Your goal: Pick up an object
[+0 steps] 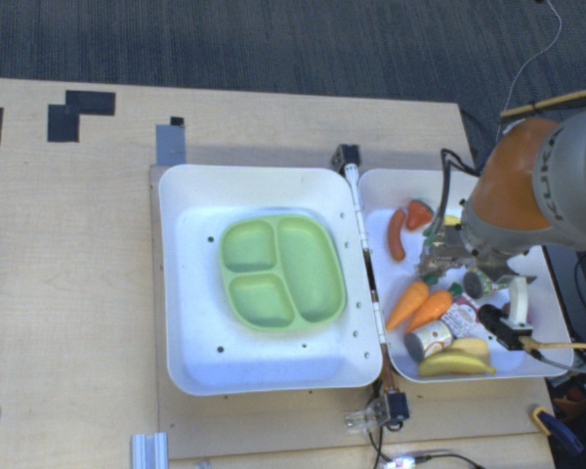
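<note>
I can't tell how the jaws stand: the two-finger gripper (447,262) hangs low in the right shallow white bin (376,225), and its dark metalwork blurs into the clutter beneath, so I claim no hold on anything. Just below it lie two orange plastic carrots (420,306), side by side and slanted, pointing towards the bin's left wall; they look like the nearest candidates. I judge them light, stiff, hollow toy pieces with a smooth, somewhat slippery skin, so I would close across the thick middle of one, square to its length, not at the tapering tip where it could squirt out. Nearer the bin's front edge sit a small round tin with a printed label (432,340) and a yellow plastic banana (456,362). A red sausage-shaped toy (397,234) lies towards the far left corner, with a red pepper-like piece (419,212) beside it. The things crowd together, so a neighbour may get nudged. The left white bin (190,291) carries a pale green three-compartment plastic tray (281,272) at its centre.
</note>
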Available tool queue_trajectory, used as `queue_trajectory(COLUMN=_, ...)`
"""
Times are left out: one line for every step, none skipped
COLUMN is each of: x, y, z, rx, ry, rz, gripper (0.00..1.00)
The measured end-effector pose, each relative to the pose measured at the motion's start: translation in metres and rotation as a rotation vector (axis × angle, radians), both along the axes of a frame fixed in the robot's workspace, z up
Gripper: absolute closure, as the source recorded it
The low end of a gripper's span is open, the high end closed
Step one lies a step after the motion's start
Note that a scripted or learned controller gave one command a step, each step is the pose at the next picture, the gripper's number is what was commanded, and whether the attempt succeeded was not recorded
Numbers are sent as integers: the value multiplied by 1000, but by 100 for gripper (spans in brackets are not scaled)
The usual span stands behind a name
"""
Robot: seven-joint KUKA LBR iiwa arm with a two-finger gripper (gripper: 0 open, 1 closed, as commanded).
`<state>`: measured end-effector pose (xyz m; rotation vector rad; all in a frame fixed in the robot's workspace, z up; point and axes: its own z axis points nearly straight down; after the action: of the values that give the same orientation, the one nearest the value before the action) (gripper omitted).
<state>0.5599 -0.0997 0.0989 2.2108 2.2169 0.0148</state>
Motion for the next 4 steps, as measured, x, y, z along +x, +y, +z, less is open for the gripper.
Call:
queue_trajectory(x=0, y=0, z=0, rx=0, ry=1, rz=0, gripper=0)
queue_trajectory(x=1, y=1, z=11, rx=0, ry=-3, rz=2, gripper=100)
queue_trajectory(x=1, y=1, z=11, rx=1, ry=-3, rz=2, gripper=0)
queue_trajectory(x=3, y=2, z=21, rx=1, ry=-7, rz=5, gripper=100)
